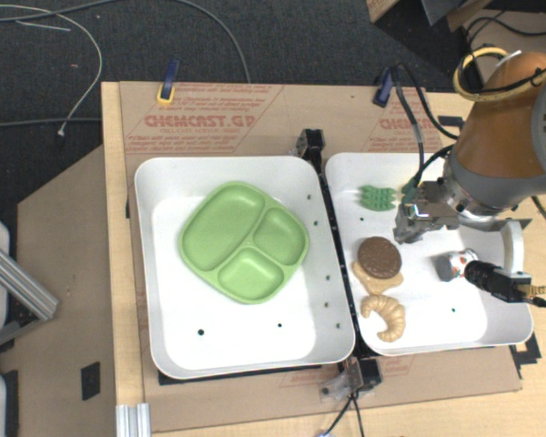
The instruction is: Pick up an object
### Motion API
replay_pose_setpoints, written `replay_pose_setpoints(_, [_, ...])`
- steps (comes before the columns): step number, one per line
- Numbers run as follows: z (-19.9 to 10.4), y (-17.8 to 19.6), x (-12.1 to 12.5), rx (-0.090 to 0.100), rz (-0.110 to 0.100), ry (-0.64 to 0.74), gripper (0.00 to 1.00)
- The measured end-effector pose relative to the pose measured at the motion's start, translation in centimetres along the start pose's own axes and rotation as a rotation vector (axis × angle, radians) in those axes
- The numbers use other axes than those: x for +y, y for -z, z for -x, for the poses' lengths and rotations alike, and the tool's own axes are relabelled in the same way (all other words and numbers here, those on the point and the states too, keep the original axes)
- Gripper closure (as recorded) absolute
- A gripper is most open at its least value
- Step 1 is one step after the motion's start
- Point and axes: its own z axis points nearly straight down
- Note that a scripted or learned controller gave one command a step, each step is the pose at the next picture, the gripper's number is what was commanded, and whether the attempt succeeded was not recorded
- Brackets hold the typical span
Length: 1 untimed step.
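Presently, the desk (pixel 118 244) carries two shallow white bins side by side. The left bin (pixel 164 335) holds a green divided plate (pixel 244 241), lying flat near the bin's middle, turned at an angle to the bin walls.

The right bin (pixel 455 330) holds several small items. A green toy (pixel 377 198) lies near the far left part of the bin. A round brown cookie-like piece (pixel 379 257) sits toward the bin's left side, and a tan croissant (pixel 386 316) lies just nearer the camera from it, with a pale piece between the two, touching the cookie's lower edge. A small white and red item (pixel 456 265) lies to the right of the cookie.

The arm (pixel 500 135) reaches in from the right over the right bin. The claw (pixel 417 218) hangs between the green toy and the white and red item, above the bin floor. Whether it is spread or pressed together cannot be told from this angle; nothing is seen pinched in it.
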Motion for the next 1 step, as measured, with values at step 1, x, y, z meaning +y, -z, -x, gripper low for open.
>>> replay_pose_setpoints(1, [-4.94, 1.05, 0.60, 0.000, 0.000, 0.001, 1.00])
